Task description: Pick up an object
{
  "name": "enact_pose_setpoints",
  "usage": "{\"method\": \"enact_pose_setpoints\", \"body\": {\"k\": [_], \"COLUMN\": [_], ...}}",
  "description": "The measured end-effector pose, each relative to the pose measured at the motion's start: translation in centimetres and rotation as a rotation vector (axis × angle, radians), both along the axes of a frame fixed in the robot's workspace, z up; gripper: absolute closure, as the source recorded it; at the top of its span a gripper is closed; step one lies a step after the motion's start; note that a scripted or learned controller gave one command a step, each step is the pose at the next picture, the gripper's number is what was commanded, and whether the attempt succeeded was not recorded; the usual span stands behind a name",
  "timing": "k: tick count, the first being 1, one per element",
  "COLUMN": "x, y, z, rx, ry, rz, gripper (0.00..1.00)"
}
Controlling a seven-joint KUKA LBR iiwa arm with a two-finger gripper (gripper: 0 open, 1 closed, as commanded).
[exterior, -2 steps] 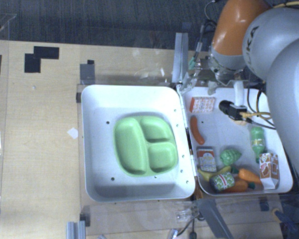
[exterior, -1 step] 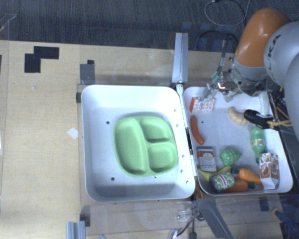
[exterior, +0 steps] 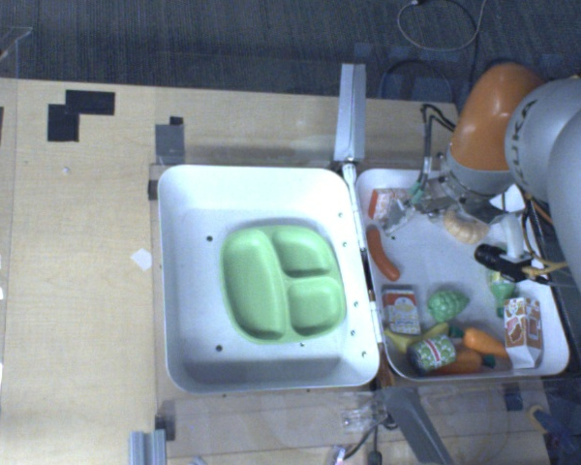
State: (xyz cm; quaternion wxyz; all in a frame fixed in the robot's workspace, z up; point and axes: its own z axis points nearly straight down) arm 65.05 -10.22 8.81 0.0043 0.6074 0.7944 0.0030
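My gripper (exterior: 407, 207) hangs low over the back left corner of the right bin (exterior: 560, 356), below the orange wrist band (exterior: 494, 114). Just left of it lies a red and white packet (exterior: 381, 201). A red sausage (exterior: 382, 254) lies along the bin's left wall, a little nearer the front. A pale bread-like piece (exterior: 463, 228) sits to the gripper's right. I see nothing held in the gripper.
The front of the right bin is crowded: a small carton (exterior: 400, 310), a green broccoli (exterior: 446, 304), a banana (exterior: 405, 338), a can (exterior: 429, 354), a carrot (exterior: 485, 341) and a box (exterior: 521, 320). The left bin (exterior: 189, 221) holds a green divided plate (exterior: 283, 281).
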Motion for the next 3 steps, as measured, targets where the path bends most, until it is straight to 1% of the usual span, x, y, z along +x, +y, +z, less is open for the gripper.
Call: {"method": "enact_pose_setpoints", "body": {"k": [1,2,3], "x": [0.3,0.3,0.5], "y": [0.2,0.2,0.4], "z": [1.1,1.1,2.2], "rx": [0.003,0.003,0.004], "ry": [-0.005,-0.005,-0.01], "rz": [0.002,0.002,0.004], "gripper": [1.0,0.0,1.0]}}
